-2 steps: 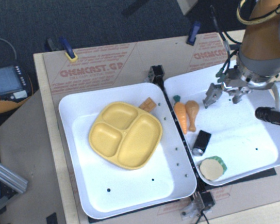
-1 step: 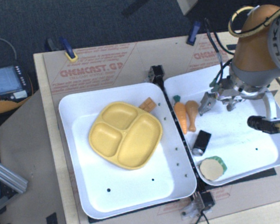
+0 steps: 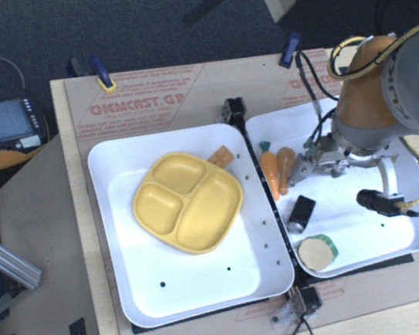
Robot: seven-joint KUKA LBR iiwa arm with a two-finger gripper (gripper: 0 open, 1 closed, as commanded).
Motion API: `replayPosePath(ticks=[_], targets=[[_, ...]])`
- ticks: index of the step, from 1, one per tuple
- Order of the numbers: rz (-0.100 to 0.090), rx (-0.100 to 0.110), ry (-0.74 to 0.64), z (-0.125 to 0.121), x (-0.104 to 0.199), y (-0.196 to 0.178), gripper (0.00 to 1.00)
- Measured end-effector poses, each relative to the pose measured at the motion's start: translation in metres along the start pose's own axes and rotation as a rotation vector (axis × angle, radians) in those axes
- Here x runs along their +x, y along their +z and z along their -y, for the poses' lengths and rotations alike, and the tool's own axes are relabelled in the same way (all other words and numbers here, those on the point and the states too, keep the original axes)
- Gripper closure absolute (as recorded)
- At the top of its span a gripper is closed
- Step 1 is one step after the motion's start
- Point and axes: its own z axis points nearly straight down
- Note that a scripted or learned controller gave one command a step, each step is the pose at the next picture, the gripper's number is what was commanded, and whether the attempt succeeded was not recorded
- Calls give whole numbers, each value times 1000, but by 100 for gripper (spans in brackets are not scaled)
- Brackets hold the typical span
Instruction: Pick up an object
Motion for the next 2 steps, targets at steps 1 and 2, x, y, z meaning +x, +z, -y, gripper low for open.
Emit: replayPosePath(ticks=[1,2], targets=[[3,-10,1,-2,-1,-15,100],[-1,-4,0,4,0,-62,100]])
